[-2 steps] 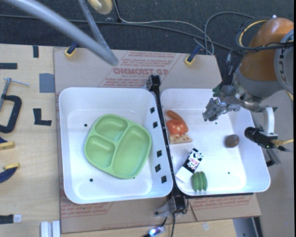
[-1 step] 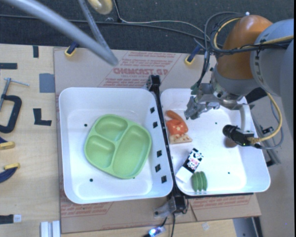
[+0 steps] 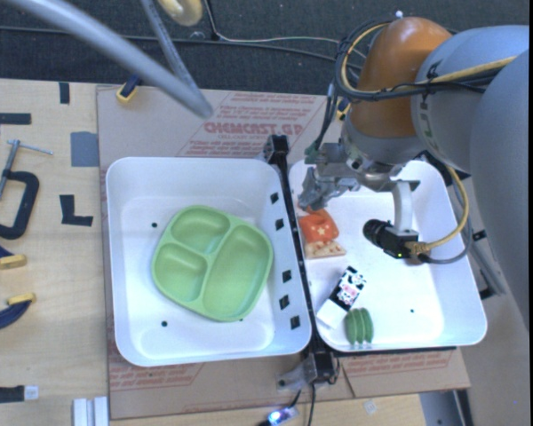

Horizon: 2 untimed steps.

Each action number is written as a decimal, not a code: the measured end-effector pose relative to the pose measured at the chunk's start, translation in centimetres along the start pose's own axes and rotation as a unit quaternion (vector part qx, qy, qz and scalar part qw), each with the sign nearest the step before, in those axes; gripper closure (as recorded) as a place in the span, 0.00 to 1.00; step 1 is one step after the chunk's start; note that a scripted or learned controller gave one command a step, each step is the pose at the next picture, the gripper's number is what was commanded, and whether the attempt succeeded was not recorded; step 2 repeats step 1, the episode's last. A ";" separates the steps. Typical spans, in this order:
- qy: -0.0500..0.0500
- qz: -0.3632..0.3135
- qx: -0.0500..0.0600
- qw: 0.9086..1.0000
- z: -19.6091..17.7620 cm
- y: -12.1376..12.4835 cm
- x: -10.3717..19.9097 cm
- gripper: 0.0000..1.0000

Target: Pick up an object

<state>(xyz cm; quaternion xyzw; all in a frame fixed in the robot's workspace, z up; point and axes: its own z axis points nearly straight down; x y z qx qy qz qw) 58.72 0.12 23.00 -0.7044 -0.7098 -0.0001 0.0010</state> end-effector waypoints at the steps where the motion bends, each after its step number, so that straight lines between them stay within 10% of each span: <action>1: -0.001 0.001 0.000 1.000 1.1 0.5 5.7 1.00; 2: -0.001 0.001 0.000 1.000 1.1 0.5 5.7 1.00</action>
